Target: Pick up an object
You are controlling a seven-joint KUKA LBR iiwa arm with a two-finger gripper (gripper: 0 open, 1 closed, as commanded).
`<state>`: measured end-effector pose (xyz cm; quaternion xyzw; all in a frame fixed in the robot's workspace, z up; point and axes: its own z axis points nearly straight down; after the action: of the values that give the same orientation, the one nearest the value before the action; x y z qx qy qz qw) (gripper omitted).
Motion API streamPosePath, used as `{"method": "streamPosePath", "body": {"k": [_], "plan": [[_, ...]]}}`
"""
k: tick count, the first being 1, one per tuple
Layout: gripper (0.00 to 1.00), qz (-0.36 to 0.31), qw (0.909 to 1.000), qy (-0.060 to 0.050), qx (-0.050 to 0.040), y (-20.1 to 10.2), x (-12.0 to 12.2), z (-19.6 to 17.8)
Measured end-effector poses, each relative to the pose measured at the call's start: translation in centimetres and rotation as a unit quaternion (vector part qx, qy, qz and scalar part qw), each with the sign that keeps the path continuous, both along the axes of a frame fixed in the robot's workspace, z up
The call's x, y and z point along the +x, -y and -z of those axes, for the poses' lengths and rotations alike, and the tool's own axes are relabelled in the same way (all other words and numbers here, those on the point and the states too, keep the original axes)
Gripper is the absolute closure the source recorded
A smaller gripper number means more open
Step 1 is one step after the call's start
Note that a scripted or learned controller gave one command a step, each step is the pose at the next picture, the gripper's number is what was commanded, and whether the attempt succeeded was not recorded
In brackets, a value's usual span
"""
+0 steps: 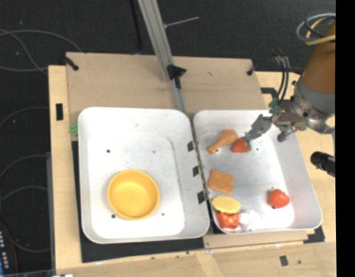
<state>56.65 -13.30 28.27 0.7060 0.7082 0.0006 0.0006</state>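
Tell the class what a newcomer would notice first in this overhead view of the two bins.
The round yellow plastic bowl stands out, sitting alone toward the near side of the left white bin. Next comes the right white bin with its scattered toy food, where the arm's tool hovers beside a small red tomato-like piece and a tan drumstick.

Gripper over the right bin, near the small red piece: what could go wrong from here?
1. The gripper sits beside the small red piece, which lies close to the drumstick; a descent may nudge either one instead of grasping.
2. The red piece looks small and rounded, so it could slip out on closing.
3. The grasp point is near the right bin back wall, so clearance looks limited.
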Motion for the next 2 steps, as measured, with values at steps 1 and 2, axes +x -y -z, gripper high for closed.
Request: {"method": "streamPosePath", "body": {"k": [1,2], "plan": [[0.00,0.000,1.0000,0.000,0.0001,0.0,0.0,0.0],[0.00,0.002,1.0000,-0.002,-0.0008,-0.6,-0.7,5.2]]}}
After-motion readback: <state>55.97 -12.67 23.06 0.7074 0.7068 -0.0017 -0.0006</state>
